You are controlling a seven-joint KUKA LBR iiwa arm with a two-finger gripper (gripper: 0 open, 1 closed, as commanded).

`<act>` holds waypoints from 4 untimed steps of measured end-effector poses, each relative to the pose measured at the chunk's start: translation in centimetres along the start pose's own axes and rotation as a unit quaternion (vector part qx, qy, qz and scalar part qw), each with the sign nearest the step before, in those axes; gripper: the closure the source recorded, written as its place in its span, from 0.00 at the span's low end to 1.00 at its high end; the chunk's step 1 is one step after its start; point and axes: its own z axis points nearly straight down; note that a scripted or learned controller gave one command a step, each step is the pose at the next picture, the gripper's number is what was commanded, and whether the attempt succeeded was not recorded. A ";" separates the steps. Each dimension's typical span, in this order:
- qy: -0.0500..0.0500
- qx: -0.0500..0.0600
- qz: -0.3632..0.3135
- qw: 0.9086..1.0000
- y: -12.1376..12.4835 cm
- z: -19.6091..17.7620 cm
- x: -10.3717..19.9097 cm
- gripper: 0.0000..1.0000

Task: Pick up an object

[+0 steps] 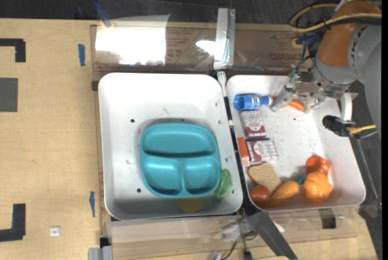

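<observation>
Your gripper (301, 94) sits low in the right white bin (339, 159), right over a small orange piece (296, 105); can't tell its state. The blue-capped white bottle (250, 101) lies just left of it, so a bump could roll it. Plenty of bare floor below; cardboard tabletop (45, 131) far left.

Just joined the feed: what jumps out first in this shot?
The big teal plastic divided tray lying in the left white bin draws the eye first. Next is the heap of orange and red toy fruit and vegetables in the near corner of the right white bin. The grey gripper is at that bin's far edge.
</observation>
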 end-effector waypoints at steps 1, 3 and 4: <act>-0.001 -0.012 0.165 0.986 -0.1 -0.2 6.3 0.00; 0.002 -0.016 0.027 1.000 0.9 -0.3 -1.0 0.00; 0.008 -0.016 0.018 1.000 -2.8 -0.2 -2.7 0.00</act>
